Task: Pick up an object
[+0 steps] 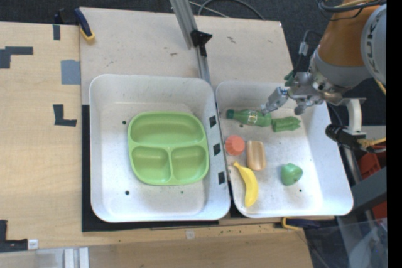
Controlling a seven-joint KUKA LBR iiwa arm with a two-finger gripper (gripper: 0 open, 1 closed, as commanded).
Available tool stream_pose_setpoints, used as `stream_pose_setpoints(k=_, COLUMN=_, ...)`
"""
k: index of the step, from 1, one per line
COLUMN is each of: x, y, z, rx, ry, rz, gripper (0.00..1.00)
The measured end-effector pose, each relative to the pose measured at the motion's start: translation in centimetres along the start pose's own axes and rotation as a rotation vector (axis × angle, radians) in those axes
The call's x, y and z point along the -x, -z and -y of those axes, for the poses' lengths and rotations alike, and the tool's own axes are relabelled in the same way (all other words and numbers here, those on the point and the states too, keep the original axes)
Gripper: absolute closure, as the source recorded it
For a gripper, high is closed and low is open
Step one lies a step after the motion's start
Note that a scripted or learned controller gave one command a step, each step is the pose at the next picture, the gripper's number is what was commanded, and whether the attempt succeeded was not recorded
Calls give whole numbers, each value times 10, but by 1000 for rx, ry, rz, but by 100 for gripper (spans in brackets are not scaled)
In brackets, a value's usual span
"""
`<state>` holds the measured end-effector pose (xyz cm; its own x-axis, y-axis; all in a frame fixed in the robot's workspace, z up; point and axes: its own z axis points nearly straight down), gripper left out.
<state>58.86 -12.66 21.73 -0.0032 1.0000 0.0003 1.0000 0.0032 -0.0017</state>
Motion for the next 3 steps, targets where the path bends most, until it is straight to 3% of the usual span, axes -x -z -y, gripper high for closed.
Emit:
stream_pose_setpoints(k=1, x=0, y=0, z=0, rx=0, ry=-1, rz=0, gripper=0)
stream_pose_setpoints(k=3, x=1, y=-89, z=-2, rx=0, ry=-1, rz=0, gripper=0)
